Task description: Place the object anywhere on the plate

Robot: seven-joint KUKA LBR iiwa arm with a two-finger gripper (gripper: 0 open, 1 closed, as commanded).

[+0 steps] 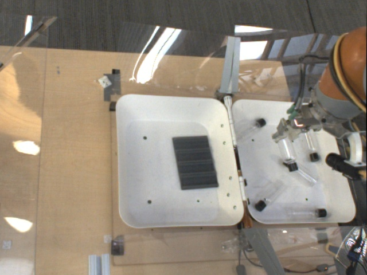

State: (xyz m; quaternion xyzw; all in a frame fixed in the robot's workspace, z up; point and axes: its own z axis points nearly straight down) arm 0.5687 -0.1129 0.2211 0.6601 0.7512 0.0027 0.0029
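Where the arm comes in: the grey arm with its orange band enters from the right of the camera view and hangs over the upper right part of the right bin.
Gripper: the gripper sits above the middle of the right bin, pointing down and to the left.
Claw state: it cannot be told. Pale, dark-tipped shapes below the gripper body look much like the loose tubes in the bin, so whether the claw is spread, pressed together or pinching something stays unclear.
Task's things: several small clear tubes with black caps lie scattered in the right bin. One tube lies near the upper left corner, another near the lower left corner, a third by the lower right wall, and a fourth lies tilted near the middle.
Plate: a dark grey ribbed rectangular plate lies flat in the middle of the left bin, slightly turned, with nothing on it.
Tubes and plate: well apart, in separate bins.
Bins: both white, side by side, touching along their shared edge on the wooden bench.
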